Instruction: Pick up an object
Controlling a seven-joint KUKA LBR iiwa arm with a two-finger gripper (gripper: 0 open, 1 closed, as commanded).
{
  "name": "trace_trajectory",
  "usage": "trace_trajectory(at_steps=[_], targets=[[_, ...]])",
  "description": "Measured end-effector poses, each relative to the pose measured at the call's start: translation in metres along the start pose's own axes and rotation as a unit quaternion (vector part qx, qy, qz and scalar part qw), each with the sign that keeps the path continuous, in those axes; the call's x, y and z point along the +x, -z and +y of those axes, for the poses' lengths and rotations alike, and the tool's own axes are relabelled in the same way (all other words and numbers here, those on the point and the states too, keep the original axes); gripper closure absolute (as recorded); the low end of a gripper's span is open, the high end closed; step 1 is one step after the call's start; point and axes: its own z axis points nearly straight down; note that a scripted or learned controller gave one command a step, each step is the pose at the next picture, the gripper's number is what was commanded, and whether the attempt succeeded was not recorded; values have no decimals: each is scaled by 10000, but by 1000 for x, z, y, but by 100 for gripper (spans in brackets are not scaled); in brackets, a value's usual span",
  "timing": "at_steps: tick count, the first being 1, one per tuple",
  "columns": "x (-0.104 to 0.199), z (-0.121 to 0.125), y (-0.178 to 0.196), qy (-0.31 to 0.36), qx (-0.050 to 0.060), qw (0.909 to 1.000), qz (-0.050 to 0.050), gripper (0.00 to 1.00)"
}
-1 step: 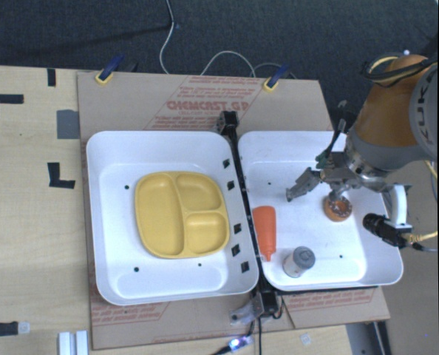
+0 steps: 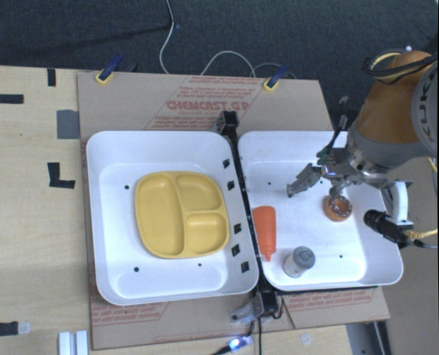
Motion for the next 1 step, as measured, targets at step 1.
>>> trace_trajectory(at_steps=[1], targets=[[-10,1,-52,-10,15,10000,-7,0]])
